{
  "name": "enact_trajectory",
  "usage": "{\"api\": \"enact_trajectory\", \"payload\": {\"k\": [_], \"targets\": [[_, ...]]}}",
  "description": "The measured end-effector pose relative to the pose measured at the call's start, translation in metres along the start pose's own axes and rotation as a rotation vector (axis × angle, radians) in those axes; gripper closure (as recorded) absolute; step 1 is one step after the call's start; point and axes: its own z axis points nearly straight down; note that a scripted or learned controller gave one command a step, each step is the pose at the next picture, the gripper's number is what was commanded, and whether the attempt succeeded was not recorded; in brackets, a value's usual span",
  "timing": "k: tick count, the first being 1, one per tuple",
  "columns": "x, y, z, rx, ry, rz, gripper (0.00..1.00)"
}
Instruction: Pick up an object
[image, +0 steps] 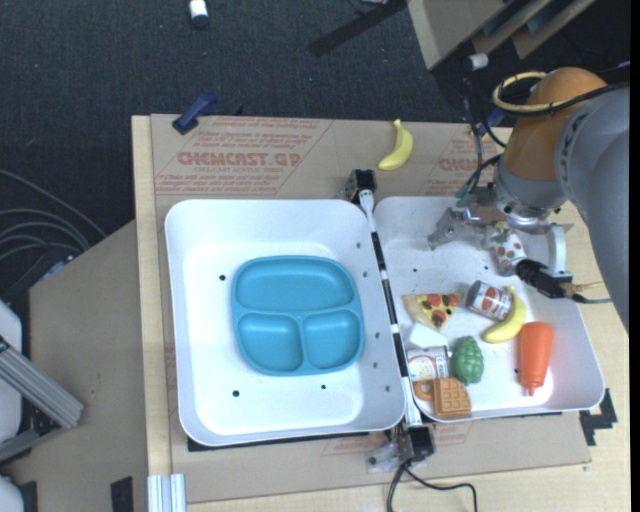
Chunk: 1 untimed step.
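My gripper (472, 232) hangs low over the far part of the right bin (580, 385), its fingers spread open and nothing between them. A small white toy with red spots (509, 248) lies just right of the fingers, close to one fingertip. Nearer the front of that bin lie a pizza slice (432, 308), a red can (489, 298), a yellow banana (508, 320), an orange carrot (535, 355), a green broccoli (467, 360), a small carton (428, 363) and a waffle (450, 399).
The left bin (190, 260) holds a blue divided plate (297, 312). A second banana (397, 148) lies on the bench behind the bins. A blue object (195, 113) sits at the bench's far left corner. The arm comes in from the upper right.
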Motion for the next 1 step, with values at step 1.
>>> {"api": "enact_trajectory", "payload": {"k": [1], "targets": [[0.0004,0.001,-0.011,-0.003,-0.001,-0.001,1.0]]}}
